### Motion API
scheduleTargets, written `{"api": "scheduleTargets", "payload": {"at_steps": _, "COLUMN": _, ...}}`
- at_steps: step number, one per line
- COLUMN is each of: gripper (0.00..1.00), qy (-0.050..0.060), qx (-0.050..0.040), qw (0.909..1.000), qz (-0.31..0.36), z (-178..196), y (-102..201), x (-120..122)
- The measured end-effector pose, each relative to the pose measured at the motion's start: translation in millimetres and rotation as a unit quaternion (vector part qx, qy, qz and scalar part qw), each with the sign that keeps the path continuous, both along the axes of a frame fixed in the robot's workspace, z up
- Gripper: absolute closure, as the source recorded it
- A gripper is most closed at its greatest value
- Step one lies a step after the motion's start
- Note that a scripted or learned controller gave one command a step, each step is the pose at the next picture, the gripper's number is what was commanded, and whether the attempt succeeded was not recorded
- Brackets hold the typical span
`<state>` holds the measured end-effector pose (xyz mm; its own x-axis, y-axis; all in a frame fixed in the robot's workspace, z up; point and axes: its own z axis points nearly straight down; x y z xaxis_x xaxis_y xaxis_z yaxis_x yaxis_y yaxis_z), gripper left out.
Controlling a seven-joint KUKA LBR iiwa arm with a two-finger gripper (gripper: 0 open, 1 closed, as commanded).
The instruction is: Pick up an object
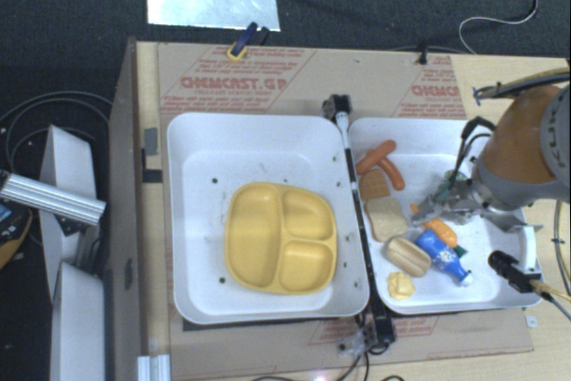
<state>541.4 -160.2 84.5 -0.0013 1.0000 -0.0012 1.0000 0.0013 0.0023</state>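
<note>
At the near edge of the right bin (513,303) lie a pale yellow lump (401,285), a hot dog bun (408,255) and a blue bottle (446,259) with an orange piece (439,233) against it; any label on the bottle is too small to read. A bread slice (386,216), a brown piece (375,184) and a sausage (381,162) lie farther back. The pincer (437,199) sits low beside the bread, blurred under the arm (526,147); I cannot tell its state. The left bin (201,156) holds a yellow divided tray (281,236). Beyond, the bench (294,76) sheet reads "CHEMCAST GP", partly cut off on the right.
</note>
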Motion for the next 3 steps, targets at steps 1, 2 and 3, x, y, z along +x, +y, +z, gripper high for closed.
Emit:
{"api": "scheduleTargets", "payload": {"at_steps": 1, "gripper": 0.00, "qy": 0.001, "qx": 0.0007, "qw": 1.0000, "qz": 0.000, "z": -0.4, "y": 32.2, "x": -39.5}}
{"api": "scheduleTargets", "payload": {"at_steps": 2, "gripper": 1.00, "qy": -0.001, "qx": 0.0004, "qw": 1.0000, "qz": 0.000, "z": 10.1, "y": 32.0, "x": -38.1}}
{"api": "scheduleTargets", "payload": {"at_steps": 3, "gripper": 1.00, "qy": -0.001, "qx": 0.0010, "qw": 1.0000, "qz": 0.001, "z": 118.2, "y": 115.7, "x": -31.1}}
